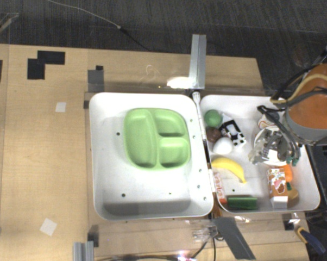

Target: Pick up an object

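I find the pick not yet made: my gripper (269, 147) hovers over the right bin (314, 197), fingers spread and holding nothing, while the carton (277, 185) and banana (230, 168) lie in the bin.

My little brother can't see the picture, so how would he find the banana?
Look at the right white bin, the one crowded with small things. Near its left side, below a white ball, lies the banana. It is the only yellow, curved thing there; the dark green block below it is straight.
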You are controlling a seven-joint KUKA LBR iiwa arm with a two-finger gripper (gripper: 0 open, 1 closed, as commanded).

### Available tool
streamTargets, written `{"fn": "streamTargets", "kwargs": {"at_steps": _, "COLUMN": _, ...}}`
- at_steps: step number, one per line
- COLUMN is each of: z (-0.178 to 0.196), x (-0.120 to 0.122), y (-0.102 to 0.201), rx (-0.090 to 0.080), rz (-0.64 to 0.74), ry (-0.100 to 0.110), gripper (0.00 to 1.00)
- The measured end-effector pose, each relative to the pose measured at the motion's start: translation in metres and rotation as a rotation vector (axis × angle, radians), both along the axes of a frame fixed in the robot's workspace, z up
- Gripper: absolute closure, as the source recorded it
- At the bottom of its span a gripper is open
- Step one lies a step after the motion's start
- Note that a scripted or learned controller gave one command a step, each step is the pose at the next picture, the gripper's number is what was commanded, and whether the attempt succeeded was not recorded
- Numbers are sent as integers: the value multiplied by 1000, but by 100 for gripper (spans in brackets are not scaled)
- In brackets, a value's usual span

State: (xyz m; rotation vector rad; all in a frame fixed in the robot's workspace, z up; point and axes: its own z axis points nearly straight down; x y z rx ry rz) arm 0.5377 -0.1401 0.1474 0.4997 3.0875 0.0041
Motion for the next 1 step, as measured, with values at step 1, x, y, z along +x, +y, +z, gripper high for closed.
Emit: {"fn": "streamTargets", "kwargs": {"at_steps": 1, "z": -2, "x": -2, "y": -4, "rx": -1, "rz": -6, "ry": 5, "gripper": 0}}
